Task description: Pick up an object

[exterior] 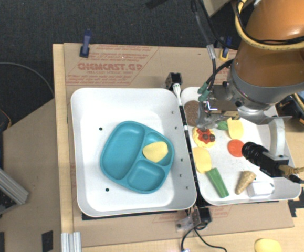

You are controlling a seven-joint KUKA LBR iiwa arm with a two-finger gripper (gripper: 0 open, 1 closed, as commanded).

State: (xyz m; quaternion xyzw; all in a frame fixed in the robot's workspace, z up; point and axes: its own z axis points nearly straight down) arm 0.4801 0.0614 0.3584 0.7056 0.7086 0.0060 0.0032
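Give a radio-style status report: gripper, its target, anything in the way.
Gripper down in right bin. Nearest thing: yellow-and-red toy right by it, not seen held. Crowding it: brown piece, yellow block, red disc.

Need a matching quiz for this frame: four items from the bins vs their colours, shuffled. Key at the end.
Things:
1. divided plate
2. stick
3. disc
4. cone

Colours:
A. tan
B. teal
C. orange-red
D. green

Pairs: 1-B, 2-D, 3-C, 4-A
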